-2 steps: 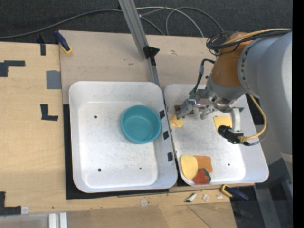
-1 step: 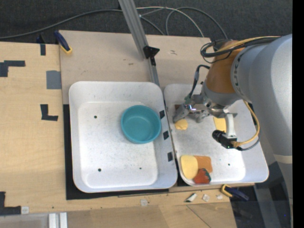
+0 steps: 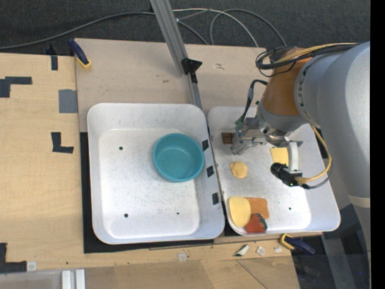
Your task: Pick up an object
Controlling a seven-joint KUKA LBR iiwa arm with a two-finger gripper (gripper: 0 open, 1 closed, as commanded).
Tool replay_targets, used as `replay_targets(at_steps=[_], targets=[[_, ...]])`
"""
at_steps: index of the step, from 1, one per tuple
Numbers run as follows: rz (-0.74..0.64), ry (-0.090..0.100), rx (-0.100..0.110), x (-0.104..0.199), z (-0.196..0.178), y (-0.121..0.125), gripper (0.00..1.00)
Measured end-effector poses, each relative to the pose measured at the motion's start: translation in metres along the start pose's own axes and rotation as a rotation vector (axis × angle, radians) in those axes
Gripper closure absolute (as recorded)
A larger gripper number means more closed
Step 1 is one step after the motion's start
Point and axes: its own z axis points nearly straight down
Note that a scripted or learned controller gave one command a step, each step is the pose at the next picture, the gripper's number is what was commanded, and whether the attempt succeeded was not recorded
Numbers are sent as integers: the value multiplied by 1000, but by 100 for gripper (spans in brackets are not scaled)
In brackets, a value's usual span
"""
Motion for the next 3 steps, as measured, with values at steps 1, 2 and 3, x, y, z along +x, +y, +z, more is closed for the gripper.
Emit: replay_targets(at_steps=[1, 2, 3], targets=[[3, -1, -4, -8, -59, 3, 100], [3, 0, -2, -7, -103, -1, 100], [3, -1, -4, -6, -153, 0, 100]])
